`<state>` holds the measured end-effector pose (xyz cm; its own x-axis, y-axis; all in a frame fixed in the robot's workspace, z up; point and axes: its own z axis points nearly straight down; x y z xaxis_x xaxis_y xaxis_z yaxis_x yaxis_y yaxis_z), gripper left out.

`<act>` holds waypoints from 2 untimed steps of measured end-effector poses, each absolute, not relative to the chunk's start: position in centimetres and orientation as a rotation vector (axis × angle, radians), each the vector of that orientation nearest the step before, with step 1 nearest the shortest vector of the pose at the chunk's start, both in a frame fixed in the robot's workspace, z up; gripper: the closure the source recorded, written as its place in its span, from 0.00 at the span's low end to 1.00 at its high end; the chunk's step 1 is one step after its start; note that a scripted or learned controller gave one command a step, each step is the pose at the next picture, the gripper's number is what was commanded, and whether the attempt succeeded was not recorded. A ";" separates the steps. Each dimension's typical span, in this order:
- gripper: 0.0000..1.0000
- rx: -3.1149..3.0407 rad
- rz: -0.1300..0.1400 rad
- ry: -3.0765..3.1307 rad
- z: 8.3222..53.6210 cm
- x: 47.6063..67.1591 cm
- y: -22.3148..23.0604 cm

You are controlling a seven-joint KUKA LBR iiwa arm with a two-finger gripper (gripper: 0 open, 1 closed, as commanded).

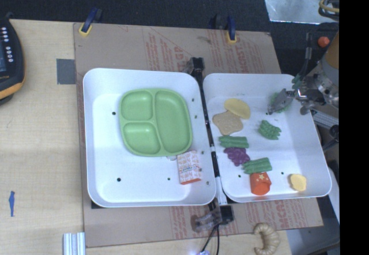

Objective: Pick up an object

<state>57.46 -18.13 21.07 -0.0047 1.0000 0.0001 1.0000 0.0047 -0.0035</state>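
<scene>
Sitting in the left bin (104,184), a green 3-part plate (155,121) is lying beside a small red-and-white packet (189,167). Filling the right bin (314,187) are toy foods: a tan bread slice (228,123), a yellow chip (237,107), green beans (233,142), purple grapes (237,156), a red pepper (260,183), a green leafy piece (269,130) and a yellow lump (297,182). The gripper (281,101) is hovering at that bin's upper right; whether it is open, I cannot tell. The leafy piece is lying nearest, just below-left of it, its long axis running diagonally.
</scene>
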 end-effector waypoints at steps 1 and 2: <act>0.00 -2.208 0.012 -2.220 8.5 56.1 -18.8; 1.00 -2.214 0.006 -2.226 10.2 56.3 -19.0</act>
<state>56.34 -18.97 10.25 -0.0054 1.0000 -0.0012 1.0000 0.0054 -0.0043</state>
